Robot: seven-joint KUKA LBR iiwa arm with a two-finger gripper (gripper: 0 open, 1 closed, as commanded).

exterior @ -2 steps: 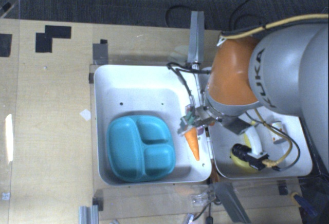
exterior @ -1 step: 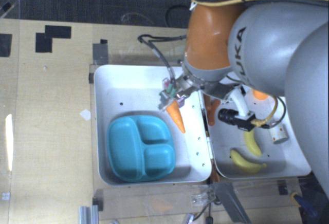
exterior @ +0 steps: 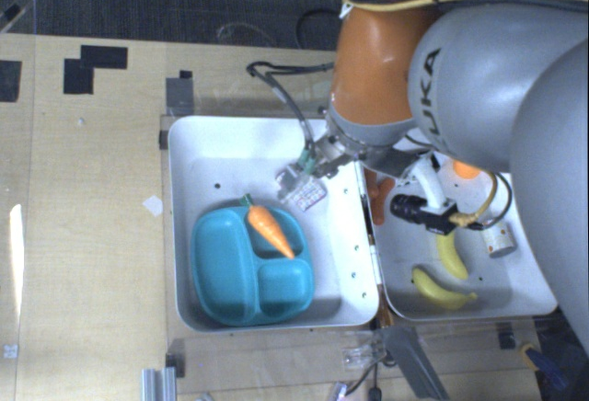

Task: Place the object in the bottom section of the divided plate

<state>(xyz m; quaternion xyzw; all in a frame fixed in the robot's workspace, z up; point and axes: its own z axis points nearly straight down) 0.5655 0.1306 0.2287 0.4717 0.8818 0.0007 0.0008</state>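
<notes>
The carrot [exterior: 270, 230] lay on the blue divided plate [exterior: 221, 275] in the left bin [exterior: 198, 146], across the upper-right section's rim, likely released there, while the claw [exterior: 302, 178] hovered just above the plate, its grip impossible to tell.

Big grey arm [exterior: 497, 86] comes in from right, fills upper right corner. Orange band [exterior: 377, 50] sits just above wrist, wrist angled down and to left. Black cable loops off wrist on left side. Gripper [exterior: 302, 180] hangs at lower left end of arm, pretty small and kinda blurry, pointing down-left. Nothing visibly sitting between fingers. Can't really make out gap at tips from this angle, too fuzzy.
</notes>
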